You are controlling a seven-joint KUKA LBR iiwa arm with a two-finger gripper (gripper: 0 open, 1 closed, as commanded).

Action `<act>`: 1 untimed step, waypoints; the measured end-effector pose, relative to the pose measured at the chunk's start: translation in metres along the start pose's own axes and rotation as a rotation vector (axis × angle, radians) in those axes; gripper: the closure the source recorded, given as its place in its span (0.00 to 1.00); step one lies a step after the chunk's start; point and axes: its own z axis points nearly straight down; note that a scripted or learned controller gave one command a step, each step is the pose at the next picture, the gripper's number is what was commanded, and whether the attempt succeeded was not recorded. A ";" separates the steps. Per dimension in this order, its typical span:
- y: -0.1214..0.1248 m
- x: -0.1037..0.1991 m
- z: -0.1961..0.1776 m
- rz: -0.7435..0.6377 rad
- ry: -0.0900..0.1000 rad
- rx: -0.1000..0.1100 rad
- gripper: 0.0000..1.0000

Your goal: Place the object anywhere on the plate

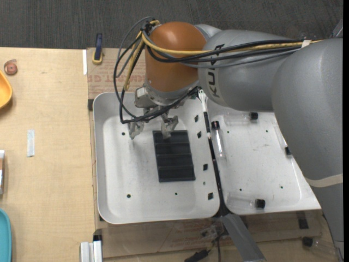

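**Jaws over the dark plate, left bin**

The left bin (109, 201) holds the ridged black plate (174, 157). The jaws (152, 125) hang spread wide at its upper edge, one finger touching it, with nothing visible between them. I see no object to place. Best centre over the plate first.

even, bright overhead light; soft glare on the glossy orange wrist band (173, 43) at upper centre, faint shadows in the shallow white left bin (109, 162), edges slightly soft
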 end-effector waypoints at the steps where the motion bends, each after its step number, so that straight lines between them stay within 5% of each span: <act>1: 0.000 -0.044 0.000 0.435 0.000 0.002 0.00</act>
